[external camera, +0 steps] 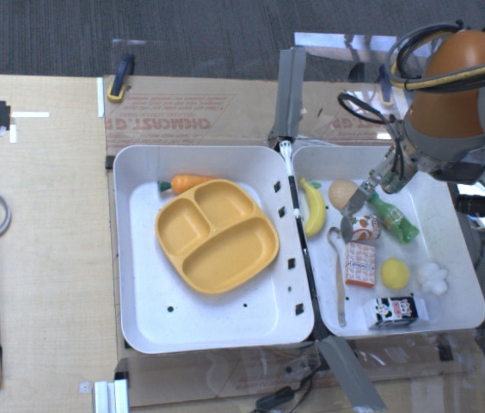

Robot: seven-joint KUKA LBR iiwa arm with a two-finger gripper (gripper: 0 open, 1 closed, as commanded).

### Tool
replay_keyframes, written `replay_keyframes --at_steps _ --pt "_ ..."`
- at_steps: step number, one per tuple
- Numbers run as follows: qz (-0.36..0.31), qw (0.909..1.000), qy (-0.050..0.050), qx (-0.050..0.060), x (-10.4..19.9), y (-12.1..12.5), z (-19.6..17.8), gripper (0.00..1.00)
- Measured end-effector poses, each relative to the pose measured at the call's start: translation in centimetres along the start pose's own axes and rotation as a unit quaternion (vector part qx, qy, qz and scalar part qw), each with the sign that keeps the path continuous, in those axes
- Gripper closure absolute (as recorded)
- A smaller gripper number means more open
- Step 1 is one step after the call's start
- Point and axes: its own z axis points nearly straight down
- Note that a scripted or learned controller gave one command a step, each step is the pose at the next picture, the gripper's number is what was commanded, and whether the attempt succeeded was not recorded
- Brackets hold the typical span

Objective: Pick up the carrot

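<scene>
Claw (356, 203) of mine hangs over the right bin; its state I cannot tell. Carrot (189, 182) looks light, stiff, smooth, so I'd pinch mid-body

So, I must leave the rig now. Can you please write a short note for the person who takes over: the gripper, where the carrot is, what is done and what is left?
Gripper: low over the right bin, near the green bottle and the can; nothing seen between its fingers.
Carrot: lying in the left bin, at the far edge of the yellow divided plate.
Done: nothing yet; the carrot is not picked.
Left: move the arm across to the left bin, grasp the carrot and lift it.
</scene>
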Motion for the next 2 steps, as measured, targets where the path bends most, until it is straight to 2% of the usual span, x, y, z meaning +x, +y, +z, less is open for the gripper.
replay_keyframes --at_steps 1,2 --pt "-0.039 0.9992 0.000 0.000 1.01 -0.37 -0.52 0.00" --pt "-0.037 0.9993 -0.001 -0.001 0.86 -0.38 -1.46 1.00"
